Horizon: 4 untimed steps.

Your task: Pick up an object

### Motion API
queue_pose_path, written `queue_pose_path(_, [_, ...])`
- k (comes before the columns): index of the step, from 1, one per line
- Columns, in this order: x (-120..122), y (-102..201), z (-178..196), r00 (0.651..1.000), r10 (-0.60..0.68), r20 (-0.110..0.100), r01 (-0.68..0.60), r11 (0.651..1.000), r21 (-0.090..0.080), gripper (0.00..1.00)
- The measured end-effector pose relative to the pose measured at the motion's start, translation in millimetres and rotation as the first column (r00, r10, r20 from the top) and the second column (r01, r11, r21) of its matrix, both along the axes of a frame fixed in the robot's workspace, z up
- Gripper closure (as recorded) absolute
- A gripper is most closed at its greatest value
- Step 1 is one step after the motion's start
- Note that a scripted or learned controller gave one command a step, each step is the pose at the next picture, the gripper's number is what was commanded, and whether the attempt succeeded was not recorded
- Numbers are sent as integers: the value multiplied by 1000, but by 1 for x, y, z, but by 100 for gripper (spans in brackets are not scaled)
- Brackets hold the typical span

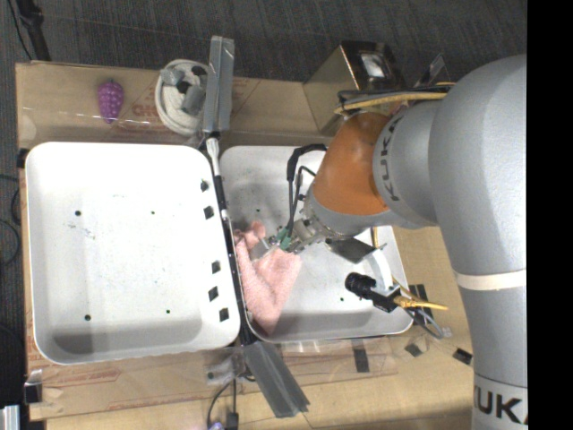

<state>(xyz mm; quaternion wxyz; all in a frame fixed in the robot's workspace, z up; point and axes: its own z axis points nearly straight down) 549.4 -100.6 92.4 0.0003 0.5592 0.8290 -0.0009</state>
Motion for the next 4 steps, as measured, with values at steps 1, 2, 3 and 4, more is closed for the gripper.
queue_pose_path(1, [64,-6,0,997,-74,-1,74,997,0,0])
queue_pose_path(2, [39,-1,0,998,-57,-2,57,998,0,0])
queue_pose_path(3, [39,-1,0,998,-57,-1,57,998,0,0])
queue_pose_path(4, [38,0,9,999,-53,-4,53,999,0,100])
